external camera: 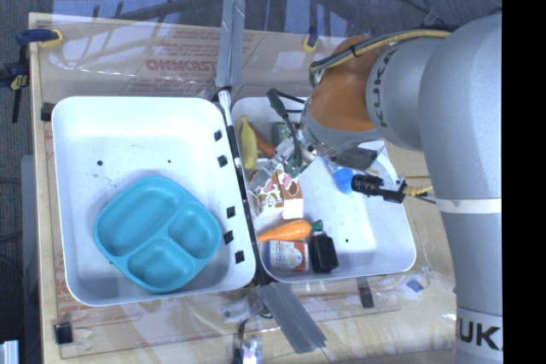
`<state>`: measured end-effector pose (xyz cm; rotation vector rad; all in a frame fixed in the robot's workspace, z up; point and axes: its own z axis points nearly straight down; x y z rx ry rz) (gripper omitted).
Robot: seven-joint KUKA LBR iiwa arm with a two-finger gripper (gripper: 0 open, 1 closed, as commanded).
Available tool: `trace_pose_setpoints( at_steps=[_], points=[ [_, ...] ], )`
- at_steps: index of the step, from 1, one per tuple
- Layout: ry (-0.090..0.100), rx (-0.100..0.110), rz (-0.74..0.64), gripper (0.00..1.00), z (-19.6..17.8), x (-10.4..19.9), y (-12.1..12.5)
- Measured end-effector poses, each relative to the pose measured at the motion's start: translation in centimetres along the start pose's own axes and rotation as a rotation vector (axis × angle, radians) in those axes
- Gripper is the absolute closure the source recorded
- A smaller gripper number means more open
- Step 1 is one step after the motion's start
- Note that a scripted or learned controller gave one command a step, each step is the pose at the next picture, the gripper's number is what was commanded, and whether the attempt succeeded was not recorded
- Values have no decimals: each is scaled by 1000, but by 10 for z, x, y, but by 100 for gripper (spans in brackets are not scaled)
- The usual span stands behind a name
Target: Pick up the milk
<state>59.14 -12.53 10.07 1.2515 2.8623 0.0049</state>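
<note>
The milk (270, 188), a small carton with a red, brown and white print, lies in the right bin (384, 245) near its left wall. My gripper (293, 156) hangs just above and to the right of the carton's upper end, low among the items at the bin's far side. The grey arm with its orange band (341, 102) covers the bin's far right part.
Around the milk lie a yellow banana (247, 145), a white block (293, 207), a carrot (286, 230), a bottle with a black cap (294, 255) and a small blue object (343, 180). The left bin (128, 132) holds a blue divided plate (158, 232).
</note>
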Motion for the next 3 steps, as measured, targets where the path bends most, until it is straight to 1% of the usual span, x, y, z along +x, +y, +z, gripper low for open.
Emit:
trace_pose_setpoints(
  at_steps=[1, 2, 3],
  points=[
    [-10, -6, -2, 100, -14, -3, 2],
    [-6, 1, -46, 100, -12, -3, 3],
    [17, 9, -210, 100, -93, 90, -3]
  ],
)
